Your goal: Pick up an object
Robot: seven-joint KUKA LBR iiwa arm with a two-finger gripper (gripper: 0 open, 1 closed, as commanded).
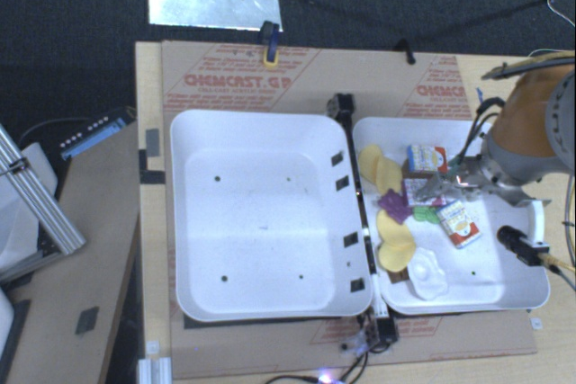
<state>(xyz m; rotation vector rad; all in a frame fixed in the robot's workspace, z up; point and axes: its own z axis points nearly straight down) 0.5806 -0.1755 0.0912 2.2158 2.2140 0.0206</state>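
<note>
Several small objects lie clustered in the right bin (513, 288), mostly toward its left wall: two pale yellow chip-like pieces (379, 166) near the far left corner, a purple piece (394, 205) below them, two more yellow pieces (395, 244) nearer the front, and a crumpled white object (427, 273) by the front edge. A blue-and-white carton (423, 159) sits toward the far edge, and a small white-and-red juice box (458, 223) lies tilted near the middle. The hand (447, 183) is low over the pile between the carton and the juice box; whether it is wide or narrow I cannot tell. The left bin (261, 139) stands just beside, on the bench (360, 72).
</note>
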